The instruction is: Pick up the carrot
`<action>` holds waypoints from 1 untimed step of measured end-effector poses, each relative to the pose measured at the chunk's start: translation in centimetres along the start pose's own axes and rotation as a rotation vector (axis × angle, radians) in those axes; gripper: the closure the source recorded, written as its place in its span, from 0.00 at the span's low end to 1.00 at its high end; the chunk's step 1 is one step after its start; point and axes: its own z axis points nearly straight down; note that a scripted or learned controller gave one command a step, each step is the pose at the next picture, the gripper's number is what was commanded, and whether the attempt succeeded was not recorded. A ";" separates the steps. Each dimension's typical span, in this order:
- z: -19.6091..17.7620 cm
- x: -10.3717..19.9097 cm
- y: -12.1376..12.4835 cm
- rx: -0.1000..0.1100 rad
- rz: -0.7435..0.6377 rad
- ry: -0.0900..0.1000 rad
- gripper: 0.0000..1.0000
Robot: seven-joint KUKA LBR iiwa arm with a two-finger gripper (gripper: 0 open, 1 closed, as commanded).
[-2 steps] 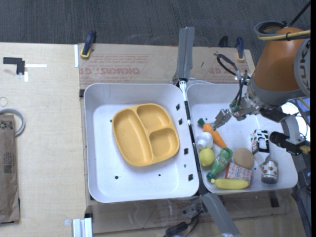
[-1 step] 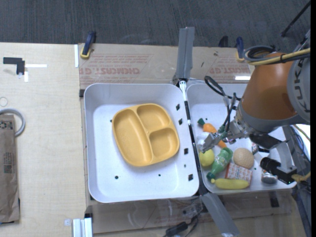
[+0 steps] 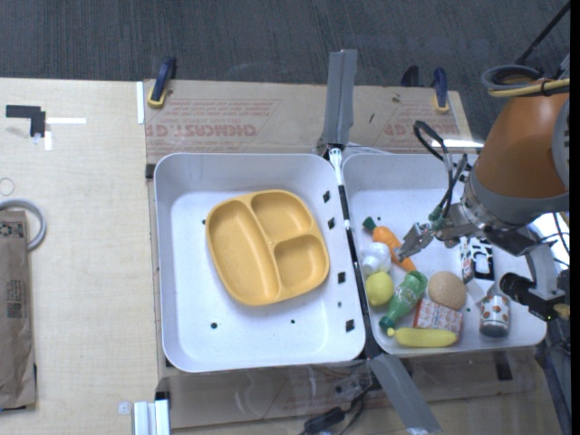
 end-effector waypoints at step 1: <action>0.0 0.0 0.0 0.000 0.000 0.000 0.00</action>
